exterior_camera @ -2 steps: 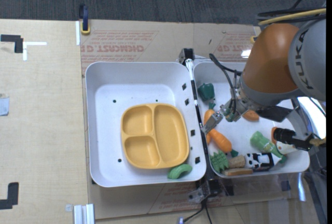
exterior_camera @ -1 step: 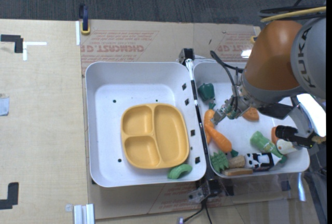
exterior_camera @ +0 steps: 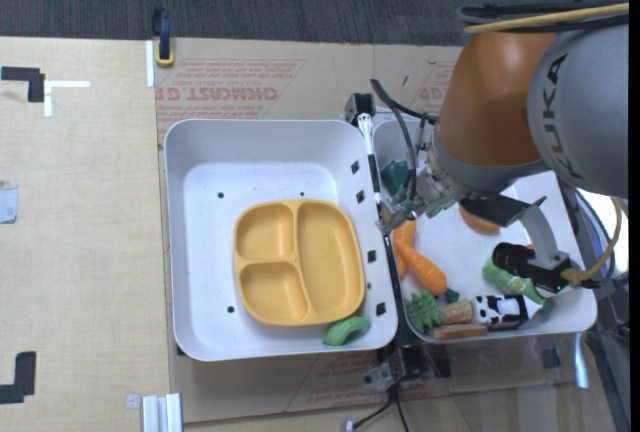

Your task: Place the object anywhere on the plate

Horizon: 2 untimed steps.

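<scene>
A: Was anything on the yellow plate (exterior_camera: 298, 261)?
B: No, bare. The toy carrot (exterior_camera: 420, 263) lay in the right bin (exterior_camera: 570, 318), below the end effector (exterior_camera: 398, 210); its grip I couldn't tell.

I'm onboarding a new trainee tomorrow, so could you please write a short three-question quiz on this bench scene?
1. True or false: the yellow plate has three compartments.
2. Where is the green toy? A) on the plate B) beside the plate in the left bin C) in the right bin
3. Which bin holds the carrot?

Key: 1 true; 2 B; 3 the right bin.
</scene>
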{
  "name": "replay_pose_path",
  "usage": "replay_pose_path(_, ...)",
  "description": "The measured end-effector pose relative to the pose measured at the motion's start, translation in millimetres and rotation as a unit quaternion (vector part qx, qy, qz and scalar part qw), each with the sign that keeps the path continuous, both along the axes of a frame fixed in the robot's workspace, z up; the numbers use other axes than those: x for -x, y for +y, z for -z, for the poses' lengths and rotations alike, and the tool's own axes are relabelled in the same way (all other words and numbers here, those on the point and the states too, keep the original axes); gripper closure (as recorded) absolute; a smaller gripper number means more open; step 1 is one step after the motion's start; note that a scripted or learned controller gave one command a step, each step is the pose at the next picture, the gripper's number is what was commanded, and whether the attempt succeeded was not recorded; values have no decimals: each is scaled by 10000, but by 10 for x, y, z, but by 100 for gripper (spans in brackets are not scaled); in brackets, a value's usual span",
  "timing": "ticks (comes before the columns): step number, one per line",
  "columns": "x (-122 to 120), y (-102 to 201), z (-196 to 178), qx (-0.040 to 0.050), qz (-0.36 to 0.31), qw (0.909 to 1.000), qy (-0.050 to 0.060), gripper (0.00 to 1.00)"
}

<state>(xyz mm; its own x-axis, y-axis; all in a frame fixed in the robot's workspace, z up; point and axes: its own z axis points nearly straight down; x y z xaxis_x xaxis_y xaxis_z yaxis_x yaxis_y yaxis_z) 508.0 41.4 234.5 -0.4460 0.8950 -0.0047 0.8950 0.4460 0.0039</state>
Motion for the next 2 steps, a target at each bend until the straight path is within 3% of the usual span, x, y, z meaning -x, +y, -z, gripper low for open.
replay_pose_path(1,49,774,485,-1,875,9962,52,100)
replay_pose_path(2,48,773,484,0,871,9962,49,0)
